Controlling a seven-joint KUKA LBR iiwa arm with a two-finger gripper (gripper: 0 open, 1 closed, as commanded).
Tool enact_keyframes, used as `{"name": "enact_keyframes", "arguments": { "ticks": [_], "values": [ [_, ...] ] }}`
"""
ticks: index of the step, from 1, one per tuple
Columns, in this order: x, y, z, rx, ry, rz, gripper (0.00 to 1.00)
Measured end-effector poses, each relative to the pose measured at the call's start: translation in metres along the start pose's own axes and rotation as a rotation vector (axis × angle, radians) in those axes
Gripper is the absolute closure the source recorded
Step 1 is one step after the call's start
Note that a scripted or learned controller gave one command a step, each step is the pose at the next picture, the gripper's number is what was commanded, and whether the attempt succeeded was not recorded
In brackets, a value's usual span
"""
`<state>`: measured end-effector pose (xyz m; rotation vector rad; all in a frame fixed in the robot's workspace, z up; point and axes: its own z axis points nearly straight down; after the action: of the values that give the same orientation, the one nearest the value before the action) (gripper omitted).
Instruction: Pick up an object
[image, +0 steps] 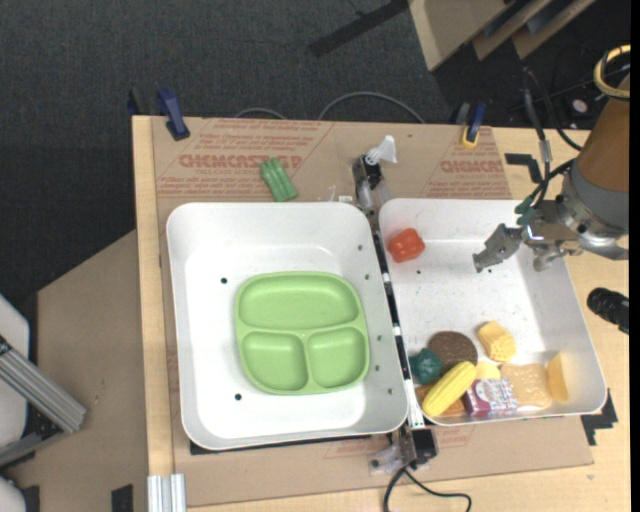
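So the left bin (190, 330) has a green divided plate (300, 332) sitting flat in the middle, three compartments, nothing in them. Behind that bin, on the cardboard, there's a small green thing (279, 180) lying by itself.

Moving over to the right bin (560, 300): a red tomato-looking piece (405, 245) sits near its back left corner, well away from everything else. The rest of the toy food is bunched along the front edge: a dark green bit (428, 366), a brown round one (453, 348), a corn cob (449, 388) leaning across, a yellow lump (497, 341), a purple packet (490, 398), a tan cracker (527, 384) and a cheese wedge (557, 377).

The gripper (520, 245) hangs over the back of the right bin, fingers spread apart with nothing between them, off to the right of the tomato piece.
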<state>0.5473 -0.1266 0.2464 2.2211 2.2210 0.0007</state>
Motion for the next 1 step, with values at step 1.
{"name": "enact_keyframes", "arguments": {
  "ticks": [1],
  "values": [
    [0.0400,0.0499,0.0661,0.005,0.003,-0.005,0.00]
  ]
}}
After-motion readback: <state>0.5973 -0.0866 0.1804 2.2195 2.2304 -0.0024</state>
